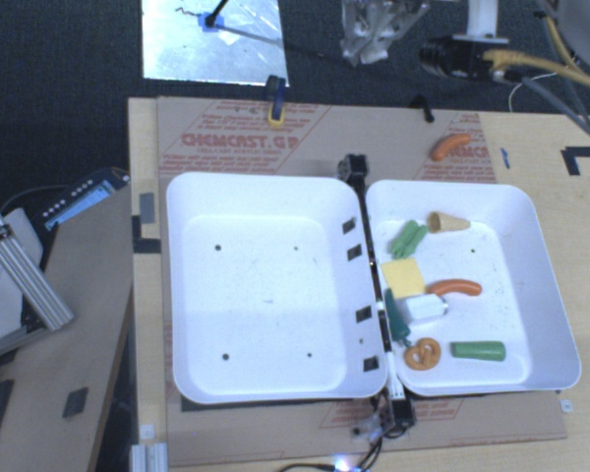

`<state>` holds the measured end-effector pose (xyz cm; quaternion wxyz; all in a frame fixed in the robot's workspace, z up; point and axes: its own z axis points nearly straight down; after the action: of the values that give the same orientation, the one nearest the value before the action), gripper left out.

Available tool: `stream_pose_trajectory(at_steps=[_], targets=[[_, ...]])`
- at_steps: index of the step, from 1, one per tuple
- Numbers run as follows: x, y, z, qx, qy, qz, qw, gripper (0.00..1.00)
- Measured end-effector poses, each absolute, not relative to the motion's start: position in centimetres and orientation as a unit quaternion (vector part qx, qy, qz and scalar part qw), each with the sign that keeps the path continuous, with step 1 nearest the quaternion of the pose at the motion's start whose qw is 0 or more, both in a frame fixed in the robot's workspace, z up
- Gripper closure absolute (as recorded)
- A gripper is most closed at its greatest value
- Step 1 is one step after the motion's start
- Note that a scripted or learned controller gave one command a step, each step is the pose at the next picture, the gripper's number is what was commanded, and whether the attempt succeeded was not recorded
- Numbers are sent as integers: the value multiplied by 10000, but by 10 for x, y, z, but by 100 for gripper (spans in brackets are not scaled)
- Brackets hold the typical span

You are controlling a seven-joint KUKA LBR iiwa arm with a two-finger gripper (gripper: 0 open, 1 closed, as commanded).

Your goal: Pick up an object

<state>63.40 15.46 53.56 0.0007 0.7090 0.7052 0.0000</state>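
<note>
The claw [369, 28] hung at twelve o'clock, beyond the tabletop [374, 131]; I cannot tell its state. Toys lay in the right bin [531, 264], a sausage [455, 288] among them.

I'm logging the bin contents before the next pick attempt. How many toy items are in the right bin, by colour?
Green: 3
Orange: 2, sausage and pretzel
Yellow: 1
Tan cone: 1
White: 1
Total: 8
</note>
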Motion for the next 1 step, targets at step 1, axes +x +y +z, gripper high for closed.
stream_pose_trajectory(at_steps=[1], targets=[[598, 79, 500, 7089, 7053, -14, -9, 100]])
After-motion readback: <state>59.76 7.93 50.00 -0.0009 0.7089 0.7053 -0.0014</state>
